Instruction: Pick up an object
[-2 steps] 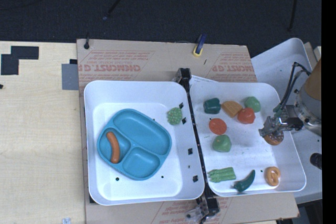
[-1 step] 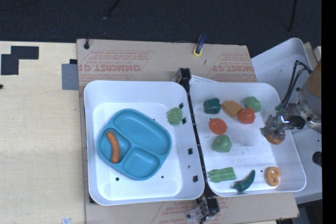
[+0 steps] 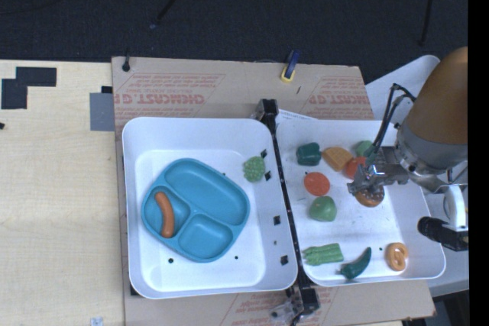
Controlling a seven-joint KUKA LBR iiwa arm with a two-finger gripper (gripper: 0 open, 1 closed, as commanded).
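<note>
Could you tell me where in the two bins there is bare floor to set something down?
Left bin: bare strip behind the blue tray, left of the green toy; another along the front wall. Right bin: a patch between the green pepper and the bagel. Crowded around the gripper.

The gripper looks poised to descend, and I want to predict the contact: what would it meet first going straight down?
Most likely the brownish round object directly under the gripper in the right bin. Depth is unclear from this slanted view, so it may already be touching.
</note>
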